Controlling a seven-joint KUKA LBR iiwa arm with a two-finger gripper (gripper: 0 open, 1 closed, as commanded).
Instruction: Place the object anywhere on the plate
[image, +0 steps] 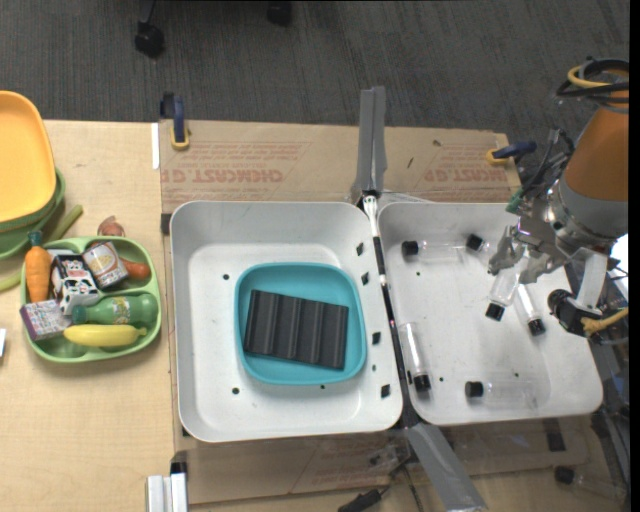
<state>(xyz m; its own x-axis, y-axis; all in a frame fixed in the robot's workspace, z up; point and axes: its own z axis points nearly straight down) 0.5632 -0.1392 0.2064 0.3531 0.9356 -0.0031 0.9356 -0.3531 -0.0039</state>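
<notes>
A dark grey, ribbed rectangular object (297, 327) lies flat on a teal plate (299, 323), its long side running left to right and turned slightly clockwise, so that its right end sits a little lower than its left. Four or five shallow ridges run across its short width. It covers most of the plate's middle, and the plate's teal rim shows all round it. The plate is squarish with rounded corners and a raised edge, and it rests flat near the centre of the left white bin (200, 300), apart from all four bin walls
</notes>
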